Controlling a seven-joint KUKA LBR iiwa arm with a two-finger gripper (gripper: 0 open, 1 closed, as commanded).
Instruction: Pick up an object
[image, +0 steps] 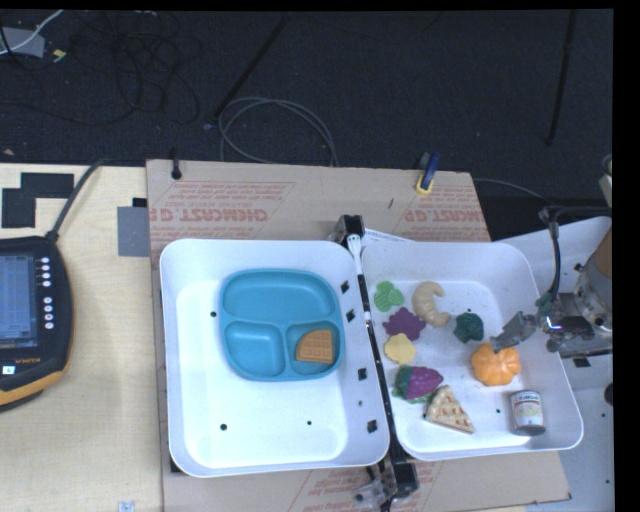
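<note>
The right white bin (520, 262) holds several toy foods. Among them are a light green piece (388, 296), a tan croissant (431, 303), a dark green piece (468, 327), a purple leafy piece (404, 322) and a yellow piece (399, 348). There are also an orange fruit (495, 365), purple grapes with green (417, 381), a wedge slice (448, 410) and a small can (526, 411). My gripper (522, 328) hangs low over the bin's right side, just above and right of the orange fruit. Nothing is visibly held in it.
The left white bin (190, 400) carries a blue divided plate (270, 325) with a brown waffle-like piece (315, 347) in its lower right compartment. A teach pendant (25, 310) lies on the bench at far left. Cables run behind the bins.
</note>
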